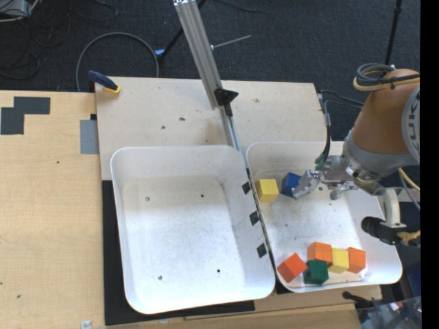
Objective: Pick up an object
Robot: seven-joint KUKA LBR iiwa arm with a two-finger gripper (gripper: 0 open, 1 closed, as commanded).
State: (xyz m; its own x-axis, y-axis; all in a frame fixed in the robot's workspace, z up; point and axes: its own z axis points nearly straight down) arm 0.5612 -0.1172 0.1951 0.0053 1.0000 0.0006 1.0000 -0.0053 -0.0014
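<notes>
One blue cube [291,182] sits by my gripper [306,186] near the right bin's [384,269] far-left corner; my grip's state I cannot tell.

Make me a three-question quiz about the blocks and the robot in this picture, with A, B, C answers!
1. Where is the yellow block that sits away from the pile?
A. In the right bin, by the divider
B. In the left bin
C. On the wooden bench

2. How many blocks are in the pile at the right bin's near edge?
A. Two
B. Five
C. Nine

3. What is the gripper doing?
A. Hanging high over the left bin
B. Reaching down beside the blue block
C. Resting on the pile

Answers:
1 A: it lies just right of the wall between the bins.
2 B: three orange, one yellow and one green can be counted.
3 B: its tip sits right against the blue block in the right bin.
</notes>
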